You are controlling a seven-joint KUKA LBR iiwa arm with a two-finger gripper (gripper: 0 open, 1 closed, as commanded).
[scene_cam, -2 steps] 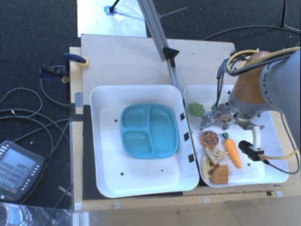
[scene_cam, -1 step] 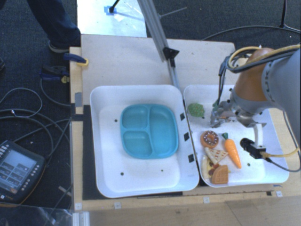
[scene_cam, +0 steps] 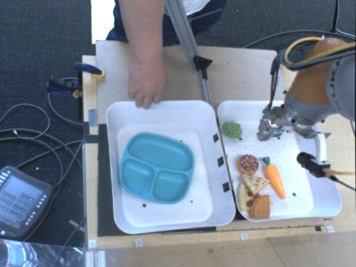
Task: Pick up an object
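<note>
The fingers [scene_cam: 269, 130] hang over the upper part of the right bin [scene_cam: 334, 204], pointing down toward its white floor; whether they are apart or together cannot be told from this slant, and nothing is seen between them. The grey arm [scene_cam: 328, 88] with its orange band rises behind them to the right.

Just to the fingers' left lies a small green toy [scene_cam: 232, 129], apart from them. Below the fingers, nearer the camera, sits a round brown doughnut [scene_cam: 248, 164] with sprinkles, and beside it an orange carrot [scene_cam: 275, 180] with a green top, lying at a slant. Further below the fingers come a pizza slice [scene_cam: 255, 183], touching the doughnut's lower side, and a waffle [scene_cam: 260, 207] near the bin's front rim. To the fingers' lower right a black fitting [scene_cam: 311, 164] on a white bracket hangs over the bin.

Well to the left of the fingers is the left bin [scene_cam: 119, 115], holding a teal divided plate [scene_cam: 157, 167] with three compartments. A person's hand [scene_cam: 147, 84] rests on that bin's far rim, up and to the left of the fingers. A grey pole [scene_cam: 189, 32] slants across the desk [scene_cam: 245, 71] between the hand and the fingers. Far left, off the desk, lie cables and a handheld pendant [scene_cam: 22, 200].
</note>
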